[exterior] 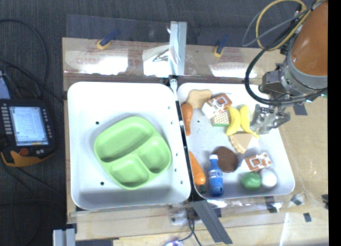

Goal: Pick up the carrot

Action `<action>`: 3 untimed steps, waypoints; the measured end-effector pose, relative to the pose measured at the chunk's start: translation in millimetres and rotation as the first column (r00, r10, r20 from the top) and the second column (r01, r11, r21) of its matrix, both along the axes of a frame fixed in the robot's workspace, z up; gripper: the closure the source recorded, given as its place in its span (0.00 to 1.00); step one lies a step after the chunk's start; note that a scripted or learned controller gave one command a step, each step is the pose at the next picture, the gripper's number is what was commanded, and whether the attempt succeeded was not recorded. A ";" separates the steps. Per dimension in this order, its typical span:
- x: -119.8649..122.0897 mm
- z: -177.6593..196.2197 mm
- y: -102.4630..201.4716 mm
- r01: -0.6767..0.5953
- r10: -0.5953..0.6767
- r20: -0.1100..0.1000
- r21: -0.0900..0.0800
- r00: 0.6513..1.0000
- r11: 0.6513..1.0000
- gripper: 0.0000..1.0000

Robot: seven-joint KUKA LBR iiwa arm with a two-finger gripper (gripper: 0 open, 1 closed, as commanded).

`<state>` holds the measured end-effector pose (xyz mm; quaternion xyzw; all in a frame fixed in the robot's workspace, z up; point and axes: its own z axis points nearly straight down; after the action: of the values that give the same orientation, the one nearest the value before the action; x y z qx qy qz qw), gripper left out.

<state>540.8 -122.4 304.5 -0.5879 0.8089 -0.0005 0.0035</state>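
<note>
Two white bins sit side by side w/ a shared middle wall. Left bin (85, 133) has just a green divided plate (133, 150) in the centre, lots of bare floor around it. Right bin (282, 157) is crowded: little free floor, mostly a patch mid-left betw. the items.

Carrot (197, 170) lies at the right bin's left edge, low down, tight against the middle wall, long axis running roughly along that wall. Orange, tapered, smooth. A blue bottle (215, 175) is just beside it on the right; a brown round item (227, 159) near, up-right. A 2nd orange elongated piece (187, 117) sits further up the same wall, near a tan bread-like piece (198, 98).

Gripper (268, 120) hangs over the right bin's upper right part, just beside the yellow bananas (238, 120), well apart from the carrot. Fingers look slightly apart, nothing betw. them; contact w/ the bananas can't be told.
</note>
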 end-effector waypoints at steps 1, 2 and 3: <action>-6.0 37.2 38.4 -0.448 0.448 -0.001 0.000 0.894 0.894 1.00; 23.0 5.4 46.4 -0.800 0.800 -0.003 0.004 0.600 0.600 1.00; -16.4 -122.4 106.9 -0.757 0.757 -0.010 0.011 0.653 0.653 1.00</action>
<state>524.3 -15.4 182.2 -0.8713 0.4907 0.0074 -0.0003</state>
